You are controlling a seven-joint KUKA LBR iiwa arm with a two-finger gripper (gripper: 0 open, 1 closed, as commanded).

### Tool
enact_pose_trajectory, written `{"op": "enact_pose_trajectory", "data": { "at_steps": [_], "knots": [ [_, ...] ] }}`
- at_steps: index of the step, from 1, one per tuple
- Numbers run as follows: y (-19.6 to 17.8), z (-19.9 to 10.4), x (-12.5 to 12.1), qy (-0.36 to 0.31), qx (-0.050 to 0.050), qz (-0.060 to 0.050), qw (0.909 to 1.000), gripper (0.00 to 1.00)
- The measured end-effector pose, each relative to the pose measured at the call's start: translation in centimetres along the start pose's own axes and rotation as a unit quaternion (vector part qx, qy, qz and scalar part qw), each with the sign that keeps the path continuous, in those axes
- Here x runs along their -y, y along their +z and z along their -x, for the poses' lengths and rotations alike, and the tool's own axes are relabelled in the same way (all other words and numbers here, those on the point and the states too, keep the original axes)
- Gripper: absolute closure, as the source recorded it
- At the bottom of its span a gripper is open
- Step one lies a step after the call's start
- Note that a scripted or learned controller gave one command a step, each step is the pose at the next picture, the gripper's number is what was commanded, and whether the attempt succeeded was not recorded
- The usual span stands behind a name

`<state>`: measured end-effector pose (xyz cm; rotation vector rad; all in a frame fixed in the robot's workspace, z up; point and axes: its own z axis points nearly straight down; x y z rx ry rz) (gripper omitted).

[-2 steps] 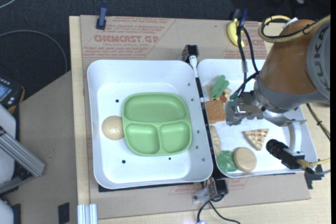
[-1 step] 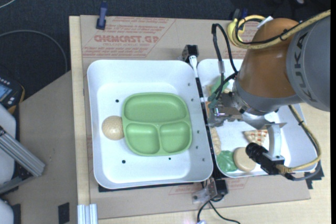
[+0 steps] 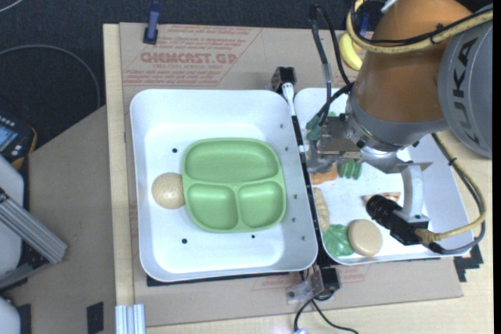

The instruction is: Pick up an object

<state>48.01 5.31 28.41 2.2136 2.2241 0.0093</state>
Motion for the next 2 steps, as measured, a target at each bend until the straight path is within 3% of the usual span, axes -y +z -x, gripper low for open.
{"op": "enact_pose_trajectory", "data": {
  "at_steps": [1, 2],
  "knots": [
    [-8.0, 1.8, -1.7, 0.002, 0.001, 0.002, 1.0, 1.0],
    [-9.5, 2.2, 0.0, 0.002, 0.001, -0.001, 1.0, 1.0]
  ]
}}
